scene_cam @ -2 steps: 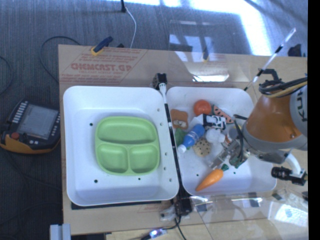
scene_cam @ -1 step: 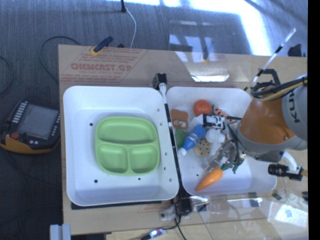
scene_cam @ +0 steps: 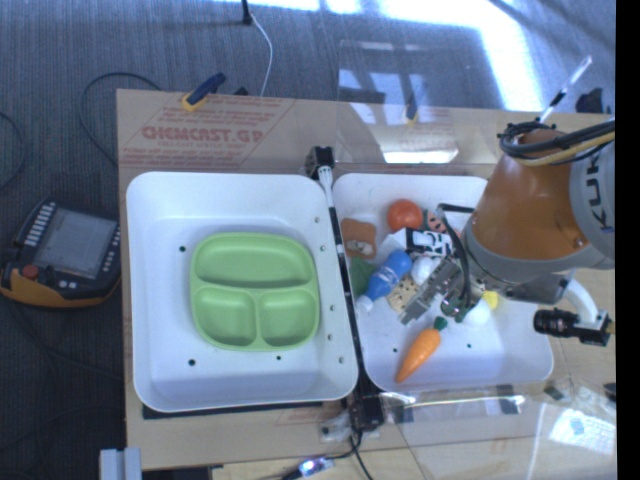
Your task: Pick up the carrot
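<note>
The carrot point(scene_cam: 418, 354) is orange with a green tip and lies tilted on the floor of the right bin point(scene_cam: 520, 363), near its front. My gripper point(scene_cam: 437, 293) hangs just above and behind the carrot's green end, reaching in from the right under the orange band of the arm point(scene_cam: 530, 208). Its fingers point down and to the left. Nothing can be made out between them, and the carrot rests on the bin floor apart from them.
Behind the gripper in the right bin lie a red ball point(scene_cam: 404, 213), a blue bottle point(scene_cam: 386, 274), a brown block point(scene_cam: 358, 236) and a black-and-white item point(scene_cam: 430, 240). A green sectioned plate point(scene_cam: 256, 290) sits in the left bin point(scene_cam: 160, 228). A handheld pendant point(scene_cam: 62, 253) lies left of the bench.
</note>
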Robot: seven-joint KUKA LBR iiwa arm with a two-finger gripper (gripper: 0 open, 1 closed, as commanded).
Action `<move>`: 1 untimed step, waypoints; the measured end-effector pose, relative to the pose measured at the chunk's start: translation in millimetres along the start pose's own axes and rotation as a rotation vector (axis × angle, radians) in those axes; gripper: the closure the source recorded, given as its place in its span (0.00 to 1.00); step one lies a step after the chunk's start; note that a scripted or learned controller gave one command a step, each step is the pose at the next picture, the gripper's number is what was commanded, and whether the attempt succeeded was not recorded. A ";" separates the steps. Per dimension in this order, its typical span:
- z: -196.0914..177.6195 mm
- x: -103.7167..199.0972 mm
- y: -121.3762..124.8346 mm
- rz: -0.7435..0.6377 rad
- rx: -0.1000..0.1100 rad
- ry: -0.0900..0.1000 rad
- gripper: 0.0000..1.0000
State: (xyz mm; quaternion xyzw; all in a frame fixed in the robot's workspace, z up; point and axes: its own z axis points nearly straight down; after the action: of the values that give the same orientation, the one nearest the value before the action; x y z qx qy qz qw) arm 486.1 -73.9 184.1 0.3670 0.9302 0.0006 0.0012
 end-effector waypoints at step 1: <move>3.0 0.9 -2.2 0.003 0.005 0.006 0.00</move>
State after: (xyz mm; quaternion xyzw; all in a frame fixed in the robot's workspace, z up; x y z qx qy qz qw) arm 484.0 -74.9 181.1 0.3683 0.9297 -0.0005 -0.0024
